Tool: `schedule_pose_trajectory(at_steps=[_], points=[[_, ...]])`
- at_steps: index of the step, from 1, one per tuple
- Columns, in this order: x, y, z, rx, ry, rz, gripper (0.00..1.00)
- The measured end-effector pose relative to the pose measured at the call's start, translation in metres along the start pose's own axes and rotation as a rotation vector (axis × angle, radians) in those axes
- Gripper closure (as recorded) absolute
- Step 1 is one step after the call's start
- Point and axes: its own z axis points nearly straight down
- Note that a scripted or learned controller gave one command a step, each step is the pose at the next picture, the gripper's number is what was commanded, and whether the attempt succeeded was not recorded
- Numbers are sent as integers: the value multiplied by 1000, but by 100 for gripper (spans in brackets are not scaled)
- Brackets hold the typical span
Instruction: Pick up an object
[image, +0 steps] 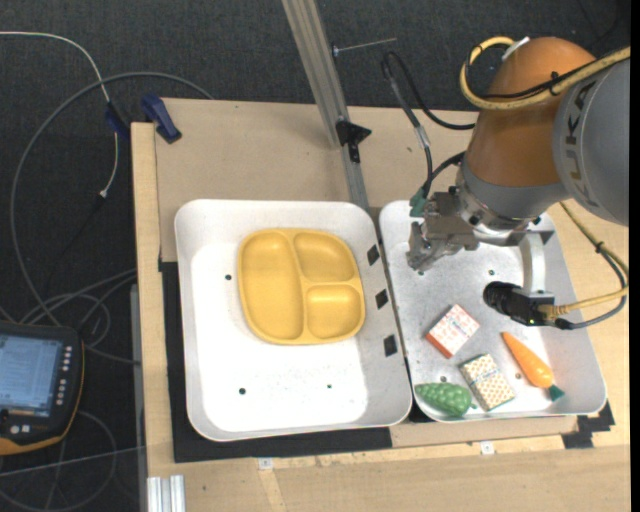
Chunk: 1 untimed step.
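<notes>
Camera view, fingers (425, 255) over right bin (580, 385), grip state unreadable, arm hides bin's far end

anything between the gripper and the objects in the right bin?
Nothing visible. The gripper hangs over the bin's upper left; bare bin floor separates it from the red-and-white box, patterned box, carrot and green item.

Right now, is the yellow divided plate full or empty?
Empty. The yellow plate in the left bin shows three bare compartments, with nothing lying in any of them.
</notes>
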Motion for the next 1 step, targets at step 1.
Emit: schedule_pose_trajectory(at_steps=[1], points=[[55,-3,10,3,-1,0,100]])
